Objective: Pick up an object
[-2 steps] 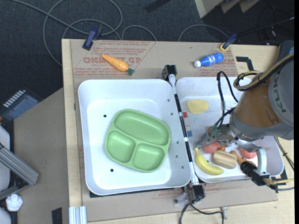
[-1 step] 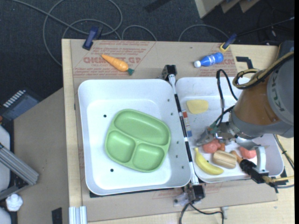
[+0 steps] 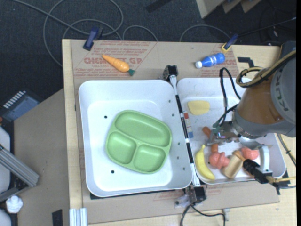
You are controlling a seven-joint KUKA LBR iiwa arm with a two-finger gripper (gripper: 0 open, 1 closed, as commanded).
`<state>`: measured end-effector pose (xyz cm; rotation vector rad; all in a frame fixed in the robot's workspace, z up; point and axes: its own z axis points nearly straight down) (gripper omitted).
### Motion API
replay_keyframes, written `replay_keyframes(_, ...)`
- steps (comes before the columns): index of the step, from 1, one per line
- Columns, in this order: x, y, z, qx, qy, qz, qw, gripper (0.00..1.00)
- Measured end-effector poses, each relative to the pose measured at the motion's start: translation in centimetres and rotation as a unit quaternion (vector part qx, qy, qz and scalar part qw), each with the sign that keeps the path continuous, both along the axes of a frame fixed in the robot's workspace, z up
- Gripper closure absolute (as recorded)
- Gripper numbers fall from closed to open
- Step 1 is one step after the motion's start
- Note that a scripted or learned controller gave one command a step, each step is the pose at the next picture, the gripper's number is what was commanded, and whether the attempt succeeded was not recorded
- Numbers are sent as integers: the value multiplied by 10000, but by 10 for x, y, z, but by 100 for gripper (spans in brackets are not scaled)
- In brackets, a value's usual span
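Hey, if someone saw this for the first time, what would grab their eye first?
Probably the green divided plate, lying alone in the left bin. Next, the grey and orange arm reaching over the right bin, its claw low above a cluster of toy food including a banana. A toy carrot and blue bottle lie outside the bins.

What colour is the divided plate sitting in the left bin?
Light green. The divided plate shows clearly in the camera view, lying in the white left bin.
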<state>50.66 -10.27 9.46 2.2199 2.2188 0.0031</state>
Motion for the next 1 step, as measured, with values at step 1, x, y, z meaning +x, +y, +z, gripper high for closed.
replay_keyframes(1, 16, 72, 121, 7, 7, 9, 10000, 100)
